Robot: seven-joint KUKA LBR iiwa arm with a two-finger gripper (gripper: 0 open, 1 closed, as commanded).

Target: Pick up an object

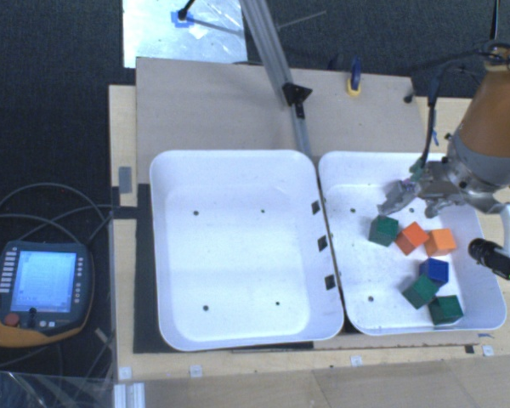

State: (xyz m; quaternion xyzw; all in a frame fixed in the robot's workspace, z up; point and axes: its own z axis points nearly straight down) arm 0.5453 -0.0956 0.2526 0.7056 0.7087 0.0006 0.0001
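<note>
Lying just below the pincer (397, 195): a green block (383, 229).

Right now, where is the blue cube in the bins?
The blue cube lies in the right bin, toward its lower right part, just below the light orange cube and right above a dark green cube.

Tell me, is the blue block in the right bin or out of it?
In. The blue block lies on the right bin's floor, among green and orange blocks.
</note>
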